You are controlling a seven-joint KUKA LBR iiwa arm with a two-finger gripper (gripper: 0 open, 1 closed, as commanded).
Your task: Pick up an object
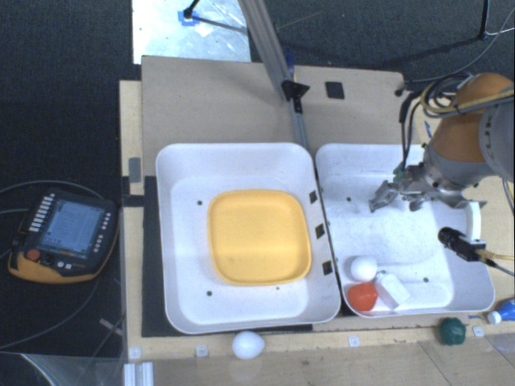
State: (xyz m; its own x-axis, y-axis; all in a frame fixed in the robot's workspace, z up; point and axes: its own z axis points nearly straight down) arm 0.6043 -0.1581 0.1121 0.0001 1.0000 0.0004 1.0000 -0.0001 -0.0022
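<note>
My gripper (396,202) hangs over the upper middle of the right bin (346,167), its two grey fingers spread apart with nothing between them. Well below it, in the bin's near left corner, lie a white egg-shaped ball (364,268), a red-orange round object (362,297) and a small white block (392,289), all close together. The gripper is apart from all three. A square yellow plate (260,236) lies flat in the middle of the left bin (181,215).
A white egg (248,344) rests on the bench in front of the left bin. A dark green ball (452,330) and a blue-capped item (503,313) sit outside the right bin's near right corner. A control pendant (61,237) lies on the floor at left.
</note>
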